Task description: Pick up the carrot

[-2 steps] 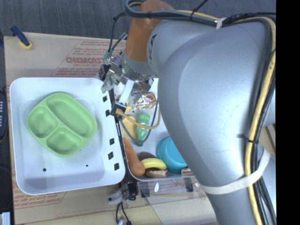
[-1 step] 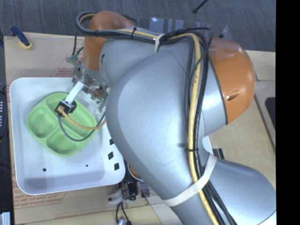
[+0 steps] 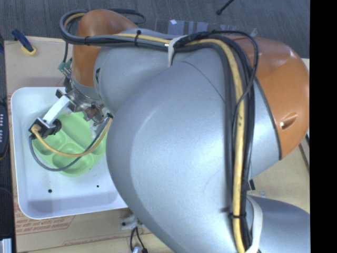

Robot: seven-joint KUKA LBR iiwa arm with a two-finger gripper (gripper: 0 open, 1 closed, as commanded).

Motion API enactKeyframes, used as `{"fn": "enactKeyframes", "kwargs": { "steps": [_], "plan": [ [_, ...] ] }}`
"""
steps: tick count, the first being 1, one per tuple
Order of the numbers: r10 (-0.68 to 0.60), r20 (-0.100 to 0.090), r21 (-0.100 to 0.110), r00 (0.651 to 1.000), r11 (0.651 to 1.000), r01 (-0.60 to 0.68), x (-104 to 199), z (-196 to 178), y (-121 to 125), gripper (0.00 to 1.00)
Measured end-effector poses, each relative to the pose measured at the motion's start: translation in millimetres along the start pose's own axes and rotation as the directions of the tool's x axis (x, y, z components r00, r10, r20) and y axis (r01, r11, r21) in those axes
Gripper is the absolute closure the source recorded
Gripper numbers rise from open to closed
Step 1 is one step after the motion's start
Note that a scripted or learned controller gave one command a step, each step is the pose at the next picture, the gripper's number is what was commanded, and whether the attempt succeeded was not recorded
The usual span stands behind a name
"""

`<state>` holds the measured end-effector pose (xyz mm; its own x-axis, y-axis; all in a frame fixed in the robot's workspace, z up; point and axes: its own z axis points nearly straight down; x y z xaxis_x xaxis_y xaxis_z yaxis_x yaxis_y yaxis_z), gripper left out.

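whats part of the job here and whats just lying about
Job:
- tool, over the left white bin

Lying about:
- light green dish, in that bin under the tool
- blue-and-yellow item, on the bench beyond the bin

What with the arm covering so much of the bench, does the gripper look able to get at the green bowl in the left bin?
Probably yes. The gripper sits just above the green bowl in the left bin, near the bowl's rim, and nothing I can see lies between them.
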<state>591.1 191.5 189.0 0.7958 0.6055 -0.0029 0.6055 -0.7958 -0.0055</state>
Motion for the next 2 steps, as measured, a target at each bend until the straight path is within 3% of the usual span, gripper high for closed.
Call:
{"fn": "enactKeyframes", "kwargs": {
  "steps": [1,2],
  "plan": [
    [0.028,0.016,0.002,0.999,1.000,-0.028,-14.5,47.4,55.8,0.00],
    [0.069,0.008,0.002,0.998,0.998,-0.069,-135.9,-2.6,17.8,0.00]
  ]
}}
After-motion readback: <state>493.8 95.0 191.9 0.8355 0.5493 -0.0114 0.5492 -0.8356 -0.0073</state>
